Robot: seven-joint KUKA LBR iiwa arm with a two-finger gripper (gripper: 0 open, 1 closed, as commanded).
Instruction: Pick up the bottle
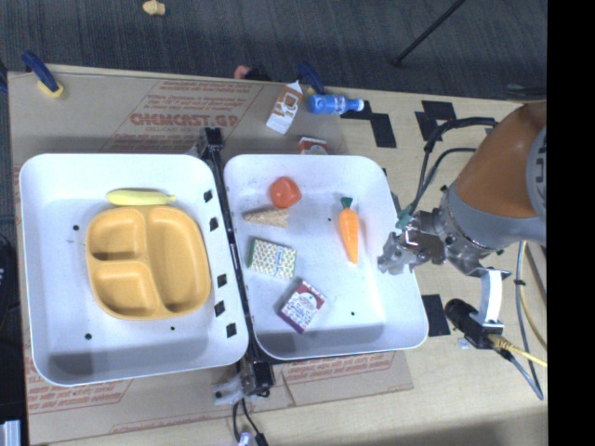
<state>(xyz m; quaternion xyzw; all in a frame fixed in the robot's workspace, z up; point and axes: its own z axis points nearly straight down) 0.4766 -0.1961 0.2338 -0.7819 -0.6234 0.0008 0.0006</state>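
A small blue bottle (332,105) lies on its side on the cardboard behind the right bin (402,316), outside both bins. The gripper (394,253) hangs over the right rim of the right bin, just right of an orange carrot (349,234). It is well in front of the bottle and apart from it. The grey arm with its orange band (507,170) reaches in from the right.
The right bin holds a red tomato (284,191), a bread wedge (267,216), a patterned green box (272,258) and a maroon packet (300,305). The left bin (46,342) holds a yellow divided plate (147,259) and a banana (140,197). A small carton (284,109) lies beside the bottle.
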